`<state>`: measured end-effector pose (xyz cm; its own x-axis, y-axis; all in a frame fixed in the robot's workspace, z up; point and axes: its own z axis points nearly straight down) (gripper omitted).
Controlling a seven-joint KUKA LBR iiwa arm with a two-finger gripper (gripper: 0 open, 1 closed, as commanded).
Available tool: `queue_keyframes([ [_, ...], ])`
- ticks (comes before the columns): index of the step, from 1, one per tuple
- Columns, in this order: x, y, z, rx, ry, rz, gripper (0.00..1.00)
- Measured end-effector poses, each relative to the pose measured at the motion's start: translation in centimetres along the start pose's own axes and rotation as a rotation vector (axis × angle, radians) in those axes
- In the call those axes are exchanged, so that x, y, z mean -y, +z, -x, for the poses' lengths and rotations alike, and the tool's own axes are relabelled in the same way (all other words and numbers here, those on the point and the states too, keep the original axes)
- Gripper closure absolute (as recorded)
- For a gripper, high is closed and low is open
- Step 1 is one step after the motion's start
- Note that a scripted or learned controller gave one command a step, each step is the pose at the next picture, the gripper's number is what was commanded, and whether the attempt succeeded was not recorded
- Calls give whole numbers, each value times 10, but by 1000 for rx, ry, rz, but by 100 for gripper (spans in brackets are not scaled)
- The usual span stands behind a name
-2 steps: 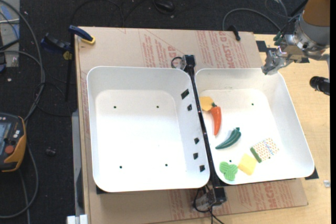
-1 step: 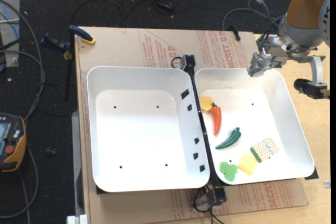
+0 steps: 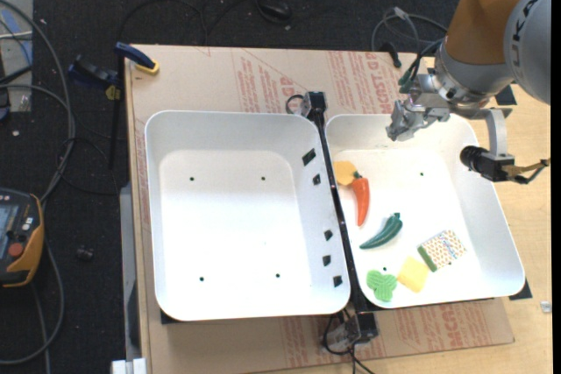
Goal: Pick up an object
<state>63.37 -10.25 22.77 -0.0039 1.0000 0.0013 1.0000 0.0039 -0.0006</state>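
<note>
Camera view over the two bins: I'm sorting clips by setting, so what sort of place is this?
Probably a robotics lab workbench. A grey and orange arm reaches over two white bins on a board, toy food such as an orange pepper lies in the right bin, and loose cables run across the dark floor.

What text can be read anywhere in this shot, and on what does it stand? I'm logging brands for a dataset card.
"KU": dark letters on the grey arm, cut off at the picture's edge.
Red print on the brown board under the bins: repeated and upside down, too faint to read.
Sponge wrapper in the right bin: pattern too small to read.
Handheld device at far left: no legible label.
</note>
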Motion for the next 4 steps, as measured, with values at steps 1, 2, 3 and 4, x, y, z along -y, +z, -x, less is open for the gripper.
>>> queue_keyframes([
  [1, 6, 5, -49, 0, 0, 0, 100],
  [2, 21, 13, -96, 0, 0, 0, 100],
  [3, 44, 8, -138, 0, 0, 0, 100],
  [4, 57, -6, -186, 1, 0, 1, 100],
])
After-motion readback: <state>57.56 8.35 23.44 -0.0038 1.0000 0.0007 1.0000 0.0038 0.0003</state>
